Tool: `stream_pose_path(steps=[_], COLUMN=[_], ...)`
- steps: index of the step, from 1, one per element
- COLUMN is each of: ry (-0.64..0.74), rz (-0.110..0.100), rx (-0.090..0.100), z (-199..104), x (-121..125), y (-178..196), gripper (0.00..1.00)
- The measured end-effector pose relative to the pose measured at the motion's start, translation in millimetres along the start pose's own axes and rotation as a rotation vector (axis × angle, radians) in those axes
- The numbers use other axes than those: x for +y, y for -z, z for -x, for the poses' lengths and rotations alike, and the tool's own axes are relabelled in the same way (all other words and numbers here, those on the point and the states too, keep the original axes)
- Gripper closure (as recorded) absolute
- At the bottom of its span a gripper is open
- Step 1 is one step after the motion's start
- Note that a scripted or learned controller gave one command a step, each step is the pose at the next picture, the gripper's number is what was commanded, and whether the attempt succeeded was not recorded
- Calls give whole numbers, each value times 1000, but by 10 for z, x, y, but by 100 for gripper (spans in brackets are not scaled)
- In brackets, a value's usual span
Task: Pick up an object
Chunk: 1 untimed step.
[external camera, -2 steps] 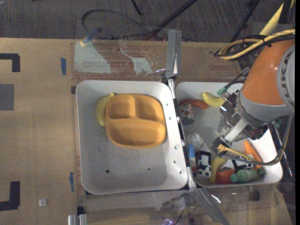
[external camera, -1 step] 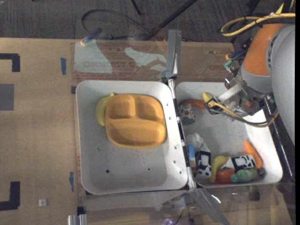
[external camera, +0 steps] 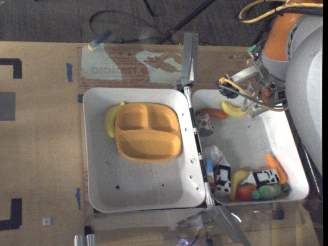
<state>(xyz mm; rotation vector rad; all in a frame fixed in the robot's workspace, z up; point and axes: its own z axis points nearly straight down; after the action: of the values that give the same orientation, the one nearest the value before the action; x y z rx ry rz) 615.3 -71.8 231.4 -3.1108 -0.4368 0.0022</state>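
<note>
The arm (external camera: 307,86) reaches in from the right, its wrist bent down over the far end of the right bin (external camera: 297,152). The end effector (external camera: 245,102) hangs there, and I cannot tell whether it is released or clenched. A yellow banana (external camera: 231,109) lies just beside it, to its left.

The tan bench (external camera: 41,152) bore 2 shallow white bins side by side, the left bin (external camera: 88,152) and the right bin (external camera: 246,142). A pale printed sheet (external camera: 128,68) lay behind the left bin, with blue tape (external camera: 69,72) and black tape marks (external camera: 13,68) further left.
</note>
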Motion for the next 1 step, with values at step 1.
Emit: stream_pose_path(steps=[1], ry=[633], rz=[-3], rx=[-1], z=[236], x=[-706], y=[-149], gripper=[100])
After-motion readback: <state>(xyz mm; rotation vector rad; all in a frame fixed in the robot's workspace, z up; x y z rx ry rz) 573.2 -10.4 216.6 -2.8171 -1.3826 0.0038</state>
